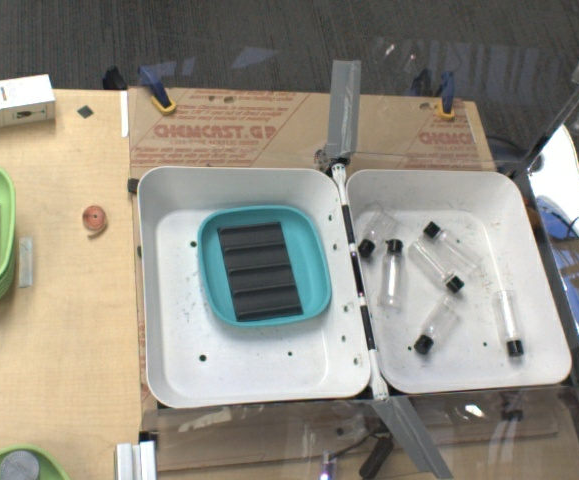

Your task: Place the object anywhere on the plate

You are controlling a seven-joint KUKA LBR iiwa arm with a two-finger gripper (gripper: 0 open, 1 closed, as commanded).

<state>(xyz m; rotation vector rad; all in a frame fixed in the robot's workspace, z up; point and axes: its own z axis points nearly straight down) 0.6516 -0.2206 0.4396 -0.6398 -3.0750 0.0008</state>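
Teal plate [316, 268]: sits in the left bin [249, 360], the bin farther from where the arm reaches in; a dark ridged block [262, 271] covers its middle.
Clear tubes [437, 266]: loose in the right bin [469, 364], the nearer one.
Gripper state: cannot tell.
Risk: round, slick tubes may slip or roll off the block.

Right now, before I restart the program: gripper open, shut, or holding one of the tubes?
Gripper: it cannot be told from this camera view. The clear tubes lie in the right bin.
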